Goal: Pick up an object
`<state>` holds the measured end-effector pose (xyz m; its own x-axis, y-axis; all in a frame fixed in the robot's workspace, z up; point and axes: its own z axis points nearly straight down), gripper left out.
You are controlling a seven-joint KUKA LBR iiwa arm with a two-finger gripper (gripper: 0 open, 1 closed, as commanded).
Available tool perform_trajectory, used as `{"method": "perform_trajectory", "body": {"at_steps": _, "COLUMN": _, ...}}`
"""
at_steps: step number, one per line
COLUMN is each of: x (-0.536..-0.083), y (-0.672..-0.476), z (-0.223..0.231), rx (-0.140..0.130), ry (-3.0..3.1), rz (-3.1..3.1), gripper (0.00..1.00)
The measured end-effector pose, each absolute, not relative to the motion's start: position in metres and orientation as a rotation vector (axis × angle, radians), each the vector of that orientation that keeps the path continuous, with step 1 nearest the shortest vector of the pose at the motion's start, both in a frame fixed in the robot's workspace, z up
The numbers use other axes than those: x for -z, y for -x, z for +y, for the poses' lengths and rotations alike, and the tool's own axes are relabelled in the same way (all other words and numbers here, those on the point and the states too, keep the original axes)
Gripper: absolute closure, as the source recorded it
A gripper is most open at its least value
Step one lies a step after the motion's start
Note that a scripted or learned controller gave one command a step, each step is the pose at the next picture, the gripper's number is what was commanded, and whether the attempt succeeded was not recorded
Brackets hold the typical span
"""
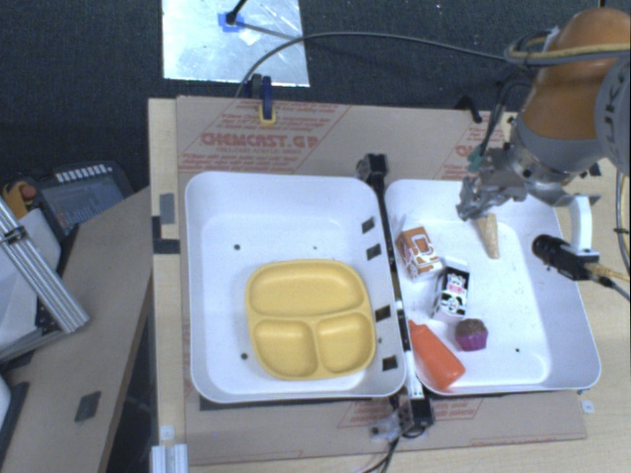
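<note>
Clutter is seen at the far left, at about nine o'clock in the view: a ribbed silver aluminium bar [37, 269] lies aslant on a tan side table [104, 294], with a dark grey keypad device [81, 193] just behind it. At twelve o'clock a crinkled silver foil sheet [233, 26] is laid on the dark floor.

Two shallow white bins are set side by side on a brown cardboard sheet [296, 136]. The left white bin [227, 215] bears a yellow plastic divided tray [311, 318], placed toward six o'clock of that bin, with its one long compartment at the rear and two smaller ones at the front.

The right white bin [552, 363] holds several small things. An orange and white carton [418, 252] lies near the dividing wall. Just toward five o'clock of it a small black and white box [453, 293] is found. An orange plastic carrot-like piece [437, 355] rests at seven o'clock of the bin, against the divider, and a small purple lump [472, 334] sits just beside it, below the black and white box. A tan cone-shaped piece [488, 235] lies at about twelve o'clock of the bin.

The grey two-finger gripper [477, 205] is lowered at the upper end of the tan cone, reached in from two o'clock. Whether the fingers are parted or closed, and whether the cone is gripped, cannot be told.
</note>
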<state>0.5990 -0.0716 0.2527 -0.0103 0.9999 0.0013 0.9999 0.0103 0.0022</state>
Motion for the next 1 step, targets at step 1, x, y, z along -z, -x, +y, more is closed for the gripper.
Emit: {"method": "perform_trajectory", "body": {"at_steps": 1, "x": -0.2388, "y": -0.6005, "z": -0.0202, "rx": -0.004, "ry": -2.210, "rz": 2.232, "gripper": 1.00}}
